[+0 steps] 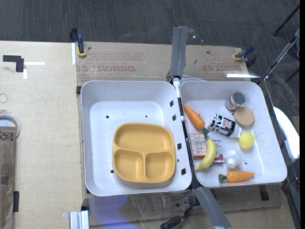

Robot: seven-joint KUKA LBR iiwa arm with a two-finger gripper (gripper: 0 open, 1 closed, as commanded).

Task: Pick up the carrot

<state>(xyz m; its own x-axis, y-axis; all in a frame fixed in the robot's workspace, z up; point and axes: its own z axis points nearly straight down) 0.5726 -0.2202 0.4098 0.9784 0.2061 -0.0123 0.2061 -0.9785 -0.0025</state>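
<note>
While cardboard [143, 61] reads "CHEMC…" (upside down), carrot [194, 117] lies in rt bin [267, 171]; tool state: can't tell.

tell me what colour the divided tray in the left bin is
Yellow-orange, plain. The divided tray shows best in the camera view, lying in the left bin.

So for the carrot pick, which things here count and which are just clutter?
Belongs to the job:
upper carrot
lower carrot
right bin

Lying about:
yellow tray
left bin
banana
lemon
milk carton
can
</note>
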